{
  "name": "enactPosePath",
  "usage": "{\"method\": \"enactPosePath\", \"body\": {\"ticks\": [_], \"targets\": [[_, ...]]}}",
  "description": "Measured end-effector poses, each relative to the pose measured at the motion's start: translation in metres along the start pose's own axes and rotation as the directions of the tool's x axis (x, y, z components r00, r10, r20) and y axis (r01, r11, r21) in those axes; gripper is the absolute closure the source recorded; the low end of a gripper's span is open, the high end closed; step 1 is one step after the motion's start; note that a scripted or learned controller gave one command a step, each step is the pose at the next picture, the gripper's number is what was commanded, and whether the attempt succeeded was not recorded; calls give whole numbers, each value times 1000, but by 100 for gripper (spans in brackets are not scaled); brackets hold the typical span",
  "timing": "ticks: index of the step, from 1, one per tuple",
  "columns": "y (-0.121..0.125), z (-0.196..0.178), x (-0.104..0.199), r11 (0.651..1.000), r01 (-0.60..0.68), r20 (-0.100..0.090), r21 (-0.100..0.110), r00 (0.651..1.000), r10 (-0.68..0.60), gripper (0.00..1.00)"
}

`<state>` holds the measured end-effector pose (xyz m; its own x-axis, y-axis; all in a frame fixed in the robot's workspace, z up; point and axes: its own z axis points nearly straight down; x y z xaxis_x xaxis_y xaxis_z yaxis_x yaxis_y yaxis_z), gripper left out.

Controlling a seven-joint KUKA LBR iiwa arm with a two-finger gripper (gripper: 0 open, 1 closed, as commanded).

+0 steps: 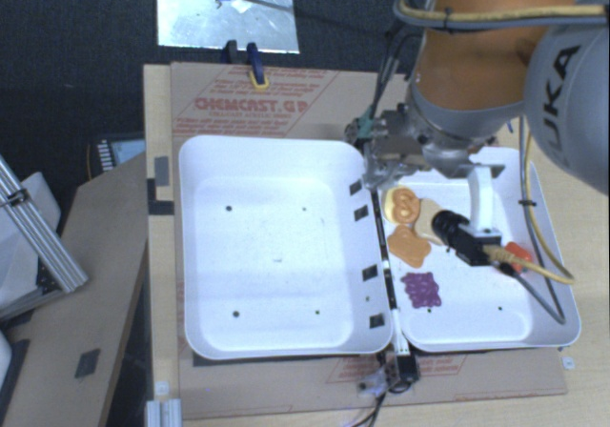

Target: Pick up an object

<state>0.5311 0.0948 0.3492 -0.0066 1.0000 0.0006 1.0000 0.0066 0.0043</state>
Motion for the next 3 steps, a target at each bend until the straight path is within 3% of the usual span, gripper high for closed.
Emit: {"method": "enactPosePath", "body": {"ticks": [1,2,3], "targets": [[-45,-71,54,1000,2,-2,-1,1000,-2,100],[-43,-187,43,1000,-2,-5,-11,1000,2,100],[22,-185,74,1000,1,0,-1,1000,-1,100]]}}
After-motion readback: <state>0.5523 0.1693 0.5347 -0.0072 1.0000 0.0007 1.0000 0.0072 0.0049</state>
